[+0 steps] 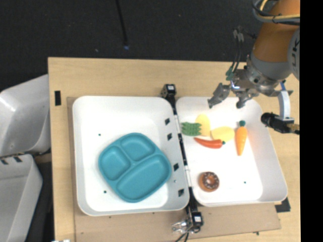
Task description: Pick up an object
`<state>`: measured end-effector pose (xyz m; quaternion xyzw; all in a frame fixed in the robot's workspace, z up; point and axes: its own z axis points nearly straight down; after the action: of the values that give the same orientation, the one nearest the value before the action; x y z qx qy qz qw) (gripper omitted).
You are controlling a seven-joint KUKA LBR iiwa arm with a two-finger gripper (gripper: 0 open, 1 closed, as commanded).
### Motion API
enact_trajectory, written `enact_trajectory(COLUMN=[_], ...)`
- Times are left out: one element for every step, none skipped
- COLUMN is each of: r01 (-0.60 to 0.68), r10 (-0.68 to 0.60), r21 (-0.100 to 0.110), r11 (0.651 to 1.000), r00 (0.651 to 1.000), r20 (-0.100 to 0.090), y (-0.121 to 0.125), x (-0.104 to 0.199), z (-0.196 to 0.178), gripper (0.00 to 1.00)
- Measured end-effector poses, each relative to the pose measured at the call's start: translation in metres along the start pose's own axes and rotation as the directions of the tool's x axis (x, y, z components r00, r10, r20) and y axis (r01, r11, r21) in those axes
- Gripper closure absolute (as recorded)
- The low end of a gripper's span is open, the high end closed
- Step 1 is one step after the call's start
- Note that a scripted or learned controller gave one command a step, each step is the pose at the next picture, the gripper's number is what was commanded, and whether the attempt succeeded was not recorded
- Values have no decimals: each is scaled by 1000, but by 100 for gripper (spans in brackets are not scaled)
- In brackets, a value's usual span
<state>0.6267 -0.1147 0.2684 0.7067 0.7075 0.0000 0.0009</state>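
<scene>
Wooden bench (126, 77), gripper (229, 99) above carrot (241, 139)

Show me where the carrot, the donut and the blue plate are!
carrot (241, 141), camera view, on the middle of its orange body.
donut (208, 181), camera view, on its brown frosted ring.
blue plate (134, 167), camera view, on the ridge between its compartments.

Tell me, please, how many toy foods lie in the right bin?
5: green leafy piece, yellow piece, red chili, carrot, and doughnut nearer the front. None looks hidden.
</scene>
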Motion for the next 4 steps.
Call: enact_trajectory(r01=[-2, -3, -3, -5], r10=[2, 3, 3, 5], r21=[4, 4, 5, -3], r11=[1000, 1000, 1000, 1000], r00=[1000, 1000, 1000, 1000], r20=[1, 0, 0, 2], y=[0, 5, 2, 4], x=[-10, -19, -29, -30], z=[47, 96, 153, 138], gripper=[0, 0, 0, 100])
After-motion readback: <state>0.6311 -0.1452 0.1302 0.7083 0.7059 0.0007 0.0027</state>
